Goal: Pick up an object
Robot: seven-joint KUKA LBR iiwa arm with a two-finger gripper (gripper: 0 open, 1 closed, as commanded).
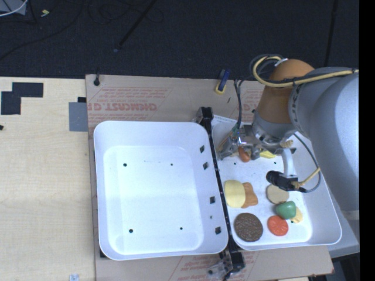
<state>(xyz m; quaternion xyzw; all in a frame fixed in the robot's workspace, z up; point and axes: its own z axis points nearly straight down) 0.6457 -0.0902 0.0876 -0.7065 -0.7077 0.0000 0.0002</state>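
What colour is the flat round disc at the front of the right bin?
Dark brown disc, clearest in the camera view.

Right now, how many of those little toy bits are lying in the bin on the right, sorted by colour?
Yellow: 2, a rounded yellow block and a small yellow piece behind the green one.
Orange: 1, an orange wedge.
Brown: 1, a dark brown round disc.
Tan: 1, a tan round piece.
Green: 1, a green lump.
Red: 1, a red round ball.
Total: 7. Bits under the arm are unclear.

Arm point(328, 116) hides right bin's point(316, 239) far corner (partly).
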